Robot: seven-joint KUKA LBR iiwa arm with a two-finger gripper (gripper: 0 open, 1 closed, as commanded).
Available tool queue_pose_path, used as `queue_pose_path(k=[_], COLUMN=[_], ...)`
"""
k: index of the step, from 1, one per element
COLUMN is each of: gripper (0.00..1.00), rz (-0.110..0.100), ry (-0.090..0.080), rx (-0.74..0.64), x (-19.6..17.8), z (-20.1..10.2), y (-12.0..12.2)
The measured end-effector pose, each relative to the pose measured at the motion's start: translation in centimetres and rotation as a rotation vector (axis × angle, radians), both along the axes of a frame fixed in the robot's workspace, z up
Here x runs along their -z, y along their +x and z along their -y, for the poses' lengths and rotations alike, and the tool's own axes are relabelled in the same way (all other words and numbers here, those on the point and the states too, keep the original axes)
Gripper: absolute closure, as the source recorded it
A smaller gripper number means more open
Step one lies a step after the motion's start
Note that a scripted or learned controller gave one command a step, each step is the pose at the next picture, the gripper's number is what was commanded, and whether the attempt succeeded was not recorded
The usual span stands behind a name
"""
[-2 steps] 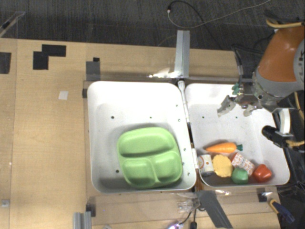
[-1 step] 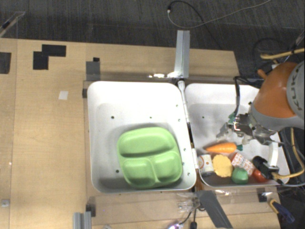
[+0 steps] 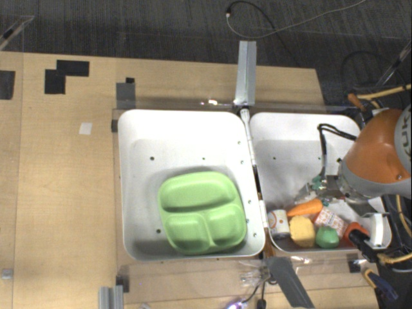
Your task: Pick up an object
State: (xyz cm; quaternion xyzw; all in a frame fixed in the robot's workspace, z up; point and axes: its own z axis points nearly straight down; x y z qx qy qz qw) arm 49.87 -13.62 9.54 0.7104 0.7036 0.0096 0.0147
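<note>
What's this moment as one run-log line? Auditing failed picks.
gripper low in right bin | over carrot | grasp unconfirmed

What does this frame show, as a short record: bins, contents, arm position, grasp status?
left bin: holds a green divided tray, lying flat toward the near side
right bin: objects clustered in the near corner
right bin contents: orange carrot-like piece, yellow lump, green round item, small white can, small printed packet
arm: reaches in from the right, wrist low over the cluster
gripper: just above the carrot-like piece; finger state cannot be told
grasp status: no object seen between the fingers
</note>
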Motion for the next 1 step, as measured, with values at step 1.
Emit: queue_pose_path(k=[1], gripper=[0.00], rz=[-0.033], ry=[0.008], rx=[0.049], x=[-4.26], z=[5.28], y=[-0.97])
